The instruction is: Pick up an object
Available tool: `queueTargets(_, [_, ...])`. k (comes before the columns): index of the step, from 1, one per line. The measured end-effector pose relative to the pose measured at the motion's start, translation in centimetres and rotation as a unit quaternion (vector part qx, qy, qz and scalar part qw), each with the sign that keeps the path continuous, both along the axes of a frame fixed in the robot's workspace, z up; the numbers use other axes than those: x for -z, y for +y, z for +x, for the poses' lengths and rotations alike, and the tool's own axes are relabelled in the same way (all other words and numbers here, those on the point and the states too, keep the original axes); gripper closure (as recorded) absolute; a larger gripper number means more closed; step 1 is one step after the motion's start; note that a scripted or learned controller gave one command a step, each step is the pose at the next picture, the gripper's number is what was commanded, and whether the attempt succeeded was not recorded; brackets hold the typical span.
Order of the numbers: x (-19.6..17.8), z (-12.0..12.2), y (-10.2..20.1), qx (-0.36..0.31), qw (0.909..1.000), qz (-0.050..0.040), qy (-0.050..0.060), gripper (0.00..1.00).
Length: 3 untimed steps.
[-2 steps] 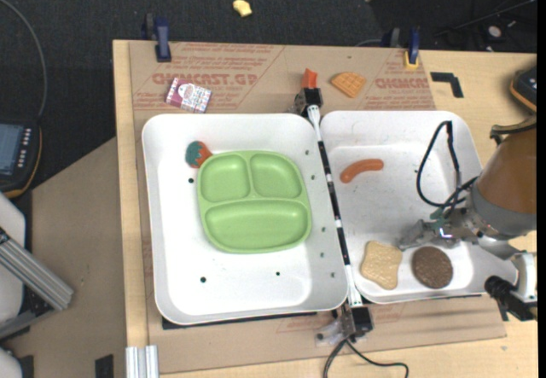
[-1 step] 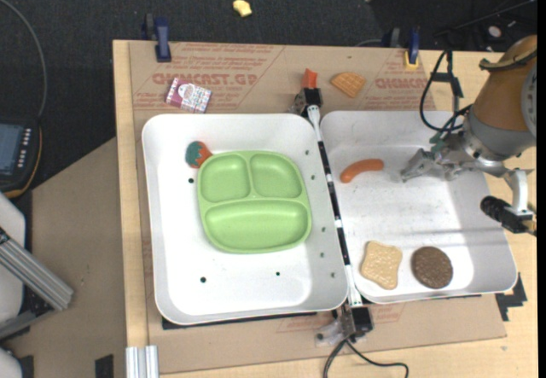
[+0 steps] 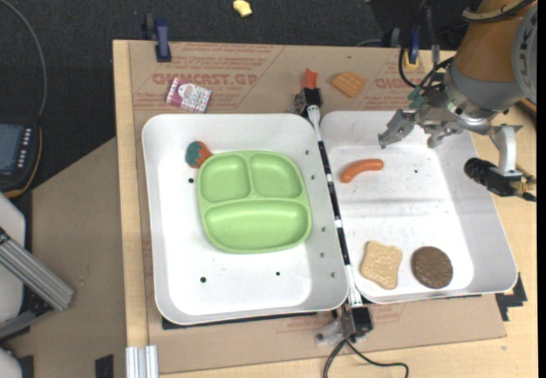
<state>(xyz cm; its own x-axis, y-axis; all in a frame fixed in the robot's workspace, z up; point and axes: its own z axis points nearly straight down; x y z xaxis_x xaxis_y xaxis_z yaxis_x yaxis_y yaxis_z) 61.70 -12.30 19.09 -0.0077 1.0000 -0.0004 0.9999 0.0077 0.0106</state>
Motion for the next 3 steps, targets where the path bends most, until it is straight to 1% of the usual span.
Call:
queueTargets(1, [9.5,1.8,2.0,0.003,1.0000,0.0013,0.009,0.00])
queueTargets(2, [10.7,5.1,2.4,0.003,1.0000,-0.0003,0.003,0.00])
queueTargets(3, [10.6,3.3,2.9,0.004,1.0000,0.0003,0.007,0.00])
